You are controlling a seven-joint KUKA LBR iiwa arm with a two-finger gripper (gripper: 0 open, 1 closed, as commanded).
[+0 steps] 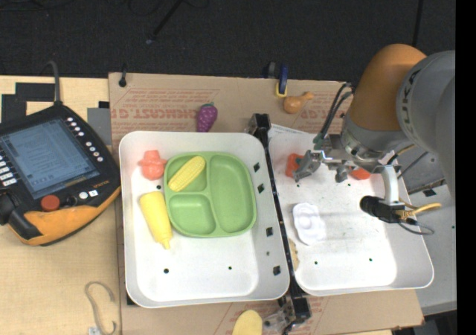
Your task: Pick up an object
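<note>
Our arm (416, 103) is a chunky thing: smooth grey casing on the big rounded link, with a glossy orange band (387, 84) wrapped around it above the wrist. Below that we've got a grey metal wrist flange with darker bits bolted on. A few thin dark cables (336, 110) run down its side. The gripper (321, 164) end is greyish metal, small and boxy, too blurry for finer detail.

Grey arm (416, 103) reaches in from right, orange band uppermost, claw (327, 166) pointing down.
</note>
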